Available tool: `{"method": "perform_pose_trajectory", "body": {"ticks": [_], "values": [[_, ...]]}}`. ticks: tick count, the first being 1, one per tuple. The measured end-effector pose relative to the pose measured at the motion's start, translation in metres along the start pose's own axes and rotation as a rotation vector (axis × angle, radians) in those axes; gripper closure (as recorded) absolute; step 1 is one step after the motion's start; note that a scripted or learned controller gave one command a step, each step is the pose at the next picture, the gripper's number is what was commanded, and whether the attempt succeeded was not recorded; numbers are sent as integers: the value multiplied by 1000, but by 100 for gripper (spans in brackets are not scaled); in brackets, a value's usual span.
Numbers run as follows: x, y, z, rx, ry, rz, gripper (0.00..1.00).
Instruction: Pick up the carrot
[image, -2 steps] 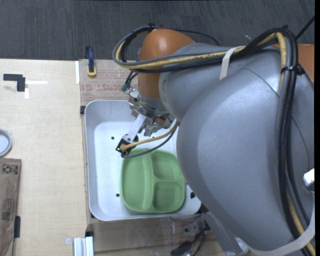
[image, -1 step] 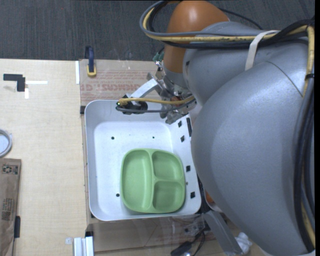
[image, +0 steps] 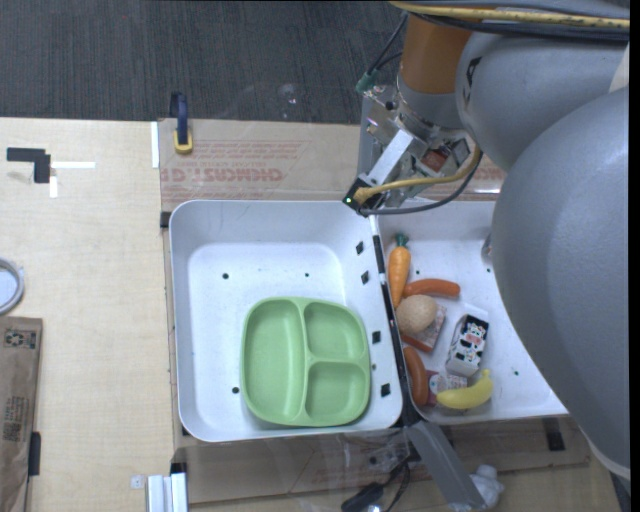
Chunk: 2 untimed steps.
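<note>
The carrot (image: 399, 274) is orange with a small green top. It lies lengthwise in the right bin (image: 520, 385), against the divider at the bin's back left, green end pointing away from me. My gripper (image: 388, 140) hangs above the back rim of the bins, roughly over the divider and well behind the carrot. Nothing shows in its grasp. The grey arm covers the right bin's right side.
Close to the carrot lie a red sausage (image: 433, 289), a brown potato-like ball (image: 419, 314), a cow-patterned carton (image: 467, 344), a second sausage (image: 416, 375) and a banana (image: 466, 394). The left bin (image: 200, 300) holds a green divided plate (image: 305, 360).
</note>
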<state>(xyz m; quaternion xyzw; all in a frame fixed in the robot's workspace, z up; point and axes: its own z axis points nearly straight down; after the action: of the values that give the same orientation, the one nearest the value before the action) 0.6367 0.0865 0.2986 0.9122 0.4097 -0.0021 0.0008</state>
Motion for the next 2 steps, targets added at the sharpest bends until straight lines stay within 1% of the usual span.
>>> {"method": "perform_pose_trajectory", "body": {"ticks": [1,2], "values": [[-31,-33,29,3,-3,193,100],[-125,-9,23,3,-1,294,100]]}}
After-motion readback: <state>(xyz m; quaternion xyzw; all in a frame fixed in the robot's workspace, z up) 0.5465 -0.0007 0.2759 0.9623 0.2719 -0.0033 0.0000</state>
